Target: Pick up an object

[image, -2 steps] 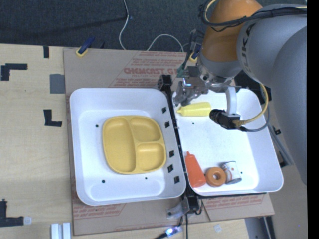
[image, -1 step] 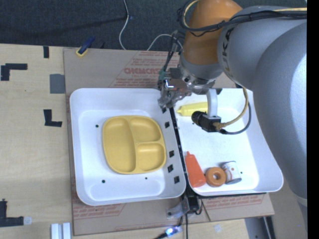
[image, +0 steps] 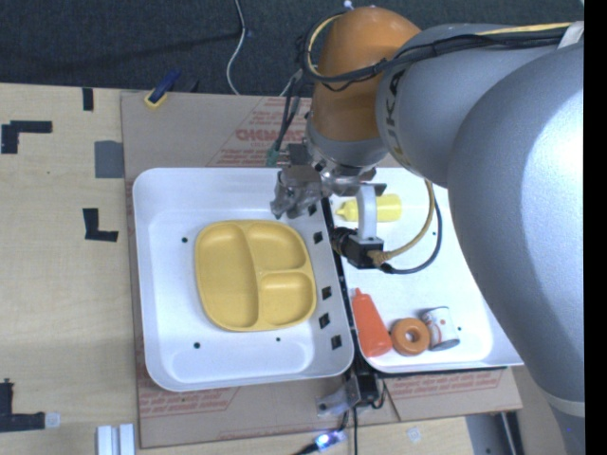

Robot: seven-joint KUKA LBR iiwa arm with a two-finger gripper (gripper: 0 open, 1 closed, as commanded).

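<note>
A yellow divided plate [image: 254, 275] lies in the left bin [image: 161, 207]. The right bin [image: 474, 339] holds a yellow object [image: 379, 207] at its far end, an orange-red piece [image: 370, 325], an orange ring [image: 411, 336] and a small silver-and-white item [image: 441, 328] near the front. My gripper [image: 296, 197] hangs over the far right part of the left bin, just beyond the plate's far edge, near the wall between the bins. Nothing shows between its fingers.
The grey arm with its orange band [image: 360, 64] covers much of the right bin from above. Black cables [image: 398, 254] loop over the right bin. Both bins rest on a cardboard sheet [image: 190, 131] on the wooden bench.
</note>
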